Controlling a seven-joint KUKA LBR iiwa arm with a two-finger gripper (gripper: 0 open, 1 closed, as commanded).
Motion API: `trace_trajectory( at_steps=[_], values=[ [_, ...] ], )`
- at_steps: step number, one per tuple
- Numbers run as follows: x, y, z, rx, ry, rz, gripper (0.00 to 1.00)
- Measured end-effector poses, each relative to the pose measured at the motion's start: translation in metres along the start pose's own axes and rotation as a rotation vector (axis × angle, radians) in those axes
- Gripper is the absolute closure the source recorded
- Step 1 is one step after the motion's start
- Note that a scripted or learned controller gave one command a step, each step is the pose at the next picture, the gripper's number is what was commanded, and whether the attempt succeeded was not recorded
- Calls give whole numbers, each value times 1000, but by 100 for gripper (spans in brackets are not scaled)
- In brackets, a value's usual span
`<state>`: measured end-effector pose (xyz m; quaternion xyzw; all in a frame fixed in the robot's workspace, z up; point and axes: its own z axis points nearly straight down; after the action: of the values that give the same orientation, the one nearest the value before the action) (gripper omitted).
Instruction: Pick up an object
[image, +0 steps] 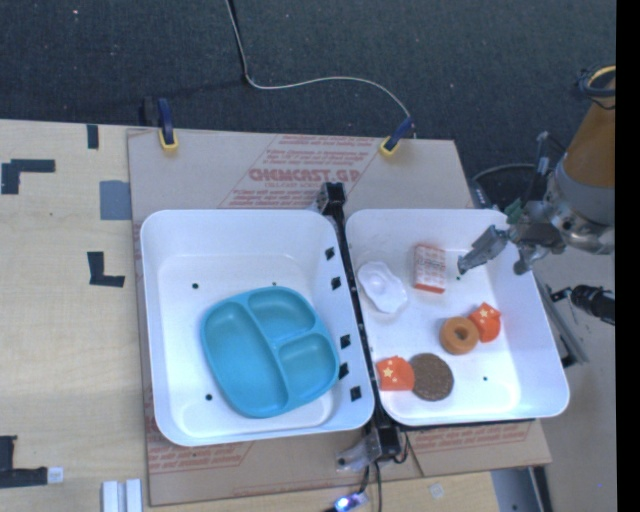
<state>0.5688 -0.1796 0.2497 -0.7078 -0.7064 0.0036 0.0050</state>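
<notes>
Nearest the camera in the right bin (520, 400) lie a brown cookie (432, 377) and, touching it on the left, an orange piece (395, 373) I cannot identify. Farther back sit a doughnut (459, 335) and a small orange block (485, 322), just beside each other. Beyond them lie a crumpled white wrapper (381, 286) and a small red-and-white packet (430, 268). My end effector (496, 255) hangs open over the bin's far right part, fingers spread with nothing between them; the packet is near, to its left. My arm is cut off at the frame's edge. The left bin (165, 250) holds a blue divided plate (270, 350).
</notes>
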Motion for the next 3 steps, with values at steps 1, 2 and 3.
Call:
trace_trajectory(
  at_steps=[1, 2, 3],
  values=[
    [0, 2, -6, -11, -2, -3, 0],
    [5, -3, 57, -4, -1, -3, 0],
    [1, -8, 121, -3, -1, -2, 0]
  ],
)
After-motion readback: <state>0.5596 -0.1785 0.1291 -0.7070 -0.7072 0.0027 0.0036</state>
